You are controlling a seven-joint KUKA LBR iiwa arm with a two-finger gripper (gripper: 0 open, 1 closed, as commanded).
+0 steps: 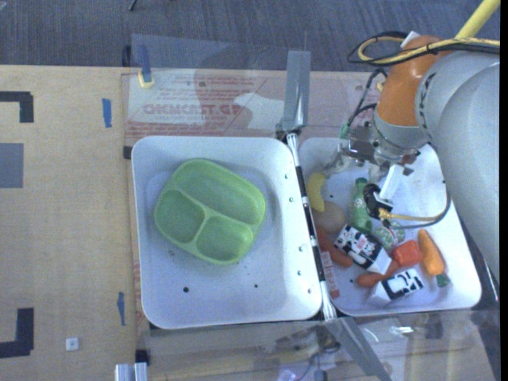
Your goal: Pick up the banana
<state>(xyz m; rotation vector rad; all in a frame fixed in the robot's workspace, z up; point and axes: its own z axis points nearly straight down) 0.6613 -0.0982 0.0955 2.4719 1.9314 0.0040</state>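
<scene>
Two shallow white plastic bins sit side by side across the middle of the frame. The left bin [151, 236] holds a lime-green plastic plate [210, 210] with three compartments, lying toward its upper left. The right bin [459, 290] carries a scatter of small things. A small yellow banana [317, 190] lies in that bin's upper left part, close against its left wall, just beside the divider between the bins. Right of it, near the bin's middle, is a green packet-like item [365, 206], and below that a black-and-white spotted block [357, 244]. A second black-and-white block [402, 284] lies toward the lower right, with a red-orange chunk [406, 252] above it and an orange toy carrot [432, 252] further right. The grey arm [468, 133] enters from the upper right, and the gripper [371, 159] hangs over the upper part of the right bin, to the right of the banana and apart from it. Whether it is open or closed, or has hold of anything, cannot be told.
</scene>
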